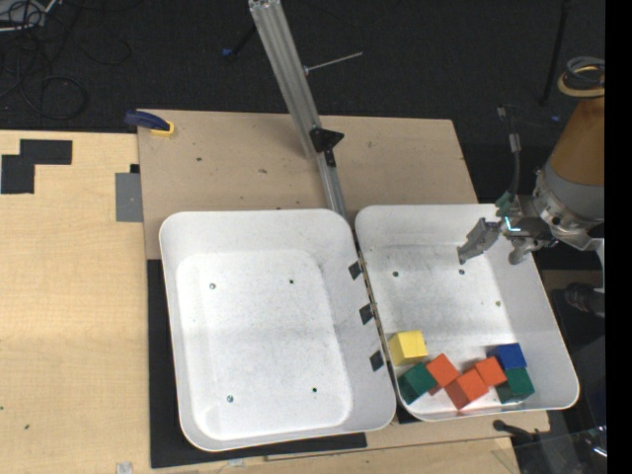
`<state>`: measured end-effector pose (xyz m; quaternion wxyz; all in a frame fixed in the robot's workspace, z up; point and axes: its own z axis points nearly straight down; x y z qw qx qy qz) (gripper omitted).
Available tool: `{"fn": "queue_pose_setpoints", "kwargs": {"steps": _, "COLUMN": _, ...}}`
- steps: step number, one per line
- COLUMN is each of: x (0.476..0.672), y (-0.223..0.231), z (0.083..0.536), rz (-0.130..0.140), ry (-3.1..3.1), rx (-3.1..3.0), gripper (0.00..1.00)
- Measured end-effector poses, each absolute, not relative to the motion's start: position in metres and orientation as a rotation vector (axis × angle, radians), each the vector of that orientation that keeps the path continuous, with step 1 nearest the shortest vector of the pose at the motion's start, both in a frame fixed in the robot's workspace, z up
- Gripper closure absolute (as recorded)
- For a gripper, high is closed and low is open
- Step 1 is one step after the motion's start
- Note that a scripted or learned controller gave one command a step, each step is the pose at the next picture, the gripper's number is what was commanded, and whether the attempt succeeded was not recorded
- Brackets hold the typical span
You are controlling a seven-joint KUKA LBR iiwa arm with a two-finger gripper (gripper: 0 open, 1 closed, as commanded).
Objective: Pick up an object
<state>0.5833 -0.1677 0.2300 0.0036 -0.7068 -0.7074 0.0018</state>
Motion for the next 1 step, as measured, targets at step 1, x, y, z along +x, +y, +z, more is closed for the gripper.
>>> {"fn": "queue_pose_setpoints", "kwargs": {"steps": 1, "x": 0.5841, "y": -0.1680, "z": 0.2327, "rz": 0.002, "ry": -2.220, "rx": -2.219, "gripper": 0.00}}
